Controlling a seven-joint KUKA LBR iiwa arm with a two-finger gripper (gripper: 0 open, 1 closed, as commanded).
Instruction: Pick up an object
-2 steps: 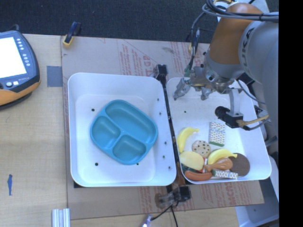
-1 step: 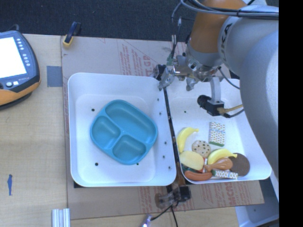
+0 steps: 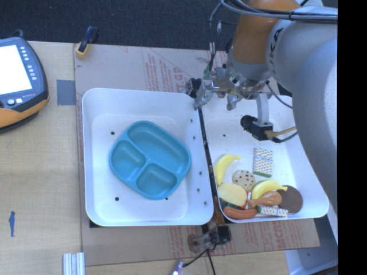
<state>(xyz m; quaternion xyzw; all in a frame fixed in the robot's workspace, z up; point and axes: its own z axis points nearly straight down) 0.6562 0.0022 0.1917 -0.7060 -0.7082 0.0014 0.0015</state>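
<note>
Pendant (image 3: 17, 79): lies at the left border of the bench, cut by the frame edge, well apart from both bins.
Left bin (image 3: 87, 153): white and shallow, with bare floor along all four of its walls.
Blue plate (image 3: 150, 160): has three compartments and lies flat in the middle of the left bin, turned at a slant. It touches no wall, and its right corner comes nearest to the right wall.
Shared edge (image 3: 202, 148): the two bins stand side by side and their long rims meet in this line.
Gripper (image 3: 221, 96): hangs above the far end of the shared edge, at the far left corner of the right bin, well apart from the plate and the toys. I cannot tell if it is open or closed.
Right bin (image 3: 314, 179): the far half of its floor is bare, and the grey arm covers part of its right rim.
Toy food: all crowded in the near half of the right bin, the pieces touching each other. The banana (image 3: 225, 166) is just beside the left wall, the checkered packet (image 3: 263, 161) is farthest back, the red sausage (image 3: 241, 213) lies along the near wall, and the brown disc (image 3: 293, 199) is near the right corner.
</note>
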